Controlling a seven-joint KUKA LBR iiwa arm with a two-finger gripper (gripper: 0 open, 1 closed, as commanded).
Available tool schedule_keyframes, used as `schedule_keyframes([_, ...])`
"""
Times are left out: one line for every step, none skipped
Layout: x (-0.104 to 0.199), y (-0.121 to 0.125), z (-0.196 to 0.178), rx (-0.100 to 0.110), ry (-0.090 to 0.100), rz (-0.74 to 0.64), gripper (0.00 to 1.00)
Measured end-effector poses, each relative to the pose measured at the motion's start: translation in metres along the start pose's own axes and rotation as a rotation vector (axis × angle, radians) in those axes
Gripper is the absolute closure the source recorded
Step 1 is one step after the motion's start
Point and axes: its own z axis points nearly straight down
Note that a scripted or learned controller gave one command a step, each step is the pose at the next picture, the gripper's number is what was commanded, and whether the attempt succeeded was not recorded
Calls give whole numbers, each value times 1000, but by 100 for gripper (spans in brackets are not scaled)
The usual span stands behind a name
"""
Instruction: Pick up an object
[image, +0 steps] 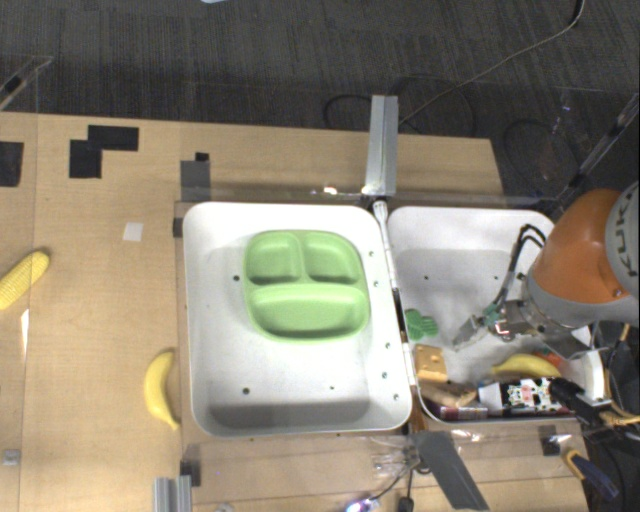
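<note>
Hovering arm: the gripper (490, 322) hangs low over the middle of the right bin (450, 240); whether the jaws stand apart or together I cannot tell.
Candidates: a banana (527, 366), a tan block (430, 362) and a dark printed packet (520, 394) crowd the right bin's near edge; a small green piece (421, 325) sits against its left wall.
Crowding risk: a descent into that cluster could nudge two items at once and close on none.
Wall risk: the green piece lies so close to the wall that a finger may strike the rim.
Left bin (210, 330): a green divided tray (305, 284), wide and flat, likely a poor fit for the jaws.
</note>
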Motion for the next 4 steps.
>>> schedule_keyframes([32, 58, 2, -12, -5, -186, 0])
schedule_keyframes([2, 48, -54, 1, -1, 145, 0])
schedule_keyframes([27, -19, 2, -11, -4, -64, 0])
schedule_keyframes([41, 38, 2, -12, -4, -110, 0])
